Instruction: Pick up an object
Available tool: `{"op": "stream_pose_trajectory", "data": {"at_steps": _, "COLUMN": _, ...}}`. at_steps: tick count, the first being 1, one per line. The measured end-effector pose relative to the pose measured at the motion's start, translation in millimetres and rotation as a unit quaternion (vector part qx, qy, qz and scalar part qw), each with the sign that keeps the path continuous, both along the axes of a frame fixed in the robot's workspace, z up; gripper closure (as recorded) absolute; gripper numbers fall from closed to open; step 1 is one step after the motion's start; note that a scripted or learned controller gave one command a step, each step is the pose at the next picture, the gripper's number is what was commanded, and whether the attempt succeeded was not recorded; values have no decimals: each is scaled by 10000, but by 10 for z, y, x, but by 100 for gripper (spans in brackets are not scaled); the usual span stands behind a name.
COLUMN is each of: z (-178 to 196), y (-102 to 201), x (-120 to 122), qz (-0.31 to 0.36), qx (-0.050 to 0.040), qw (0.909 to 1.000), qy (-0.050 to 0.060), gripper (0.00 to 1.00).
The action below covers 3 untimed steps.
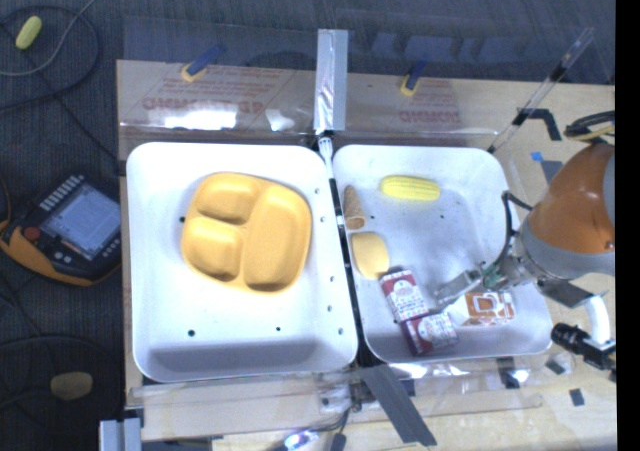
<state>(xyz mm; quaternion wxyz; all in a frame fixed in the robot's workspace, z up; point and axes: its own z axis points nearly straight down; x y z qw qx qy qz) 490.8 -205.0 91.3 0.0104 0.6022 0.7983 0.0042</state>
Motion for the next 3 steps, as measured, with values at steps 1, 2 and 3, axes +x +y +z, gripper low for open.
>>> {"op": "stream_pose_trajectory", "data": {"at_steps": 1, "z": -2, "y": 35, "x": -9, "qz": -401, "qx": -1, "qw": 9992, "qy": 8, "gripper": 0}}
{"op": "stream_pose_trajectory", "data": {"at_steps": 2, "z": -3, "y": 30, "x": -9, "qz": -350, "qx": 1, "qw": 9994, "qy": 11, "gripper": 0}}
{"op": "stream_pose_trajectory", "data": {"at_steps": 3, "z": 1, "y": -38, "x": 0, "qz": -238, "qx": 61, "qw": 9997, "qy": 48, "gripper": 0}}
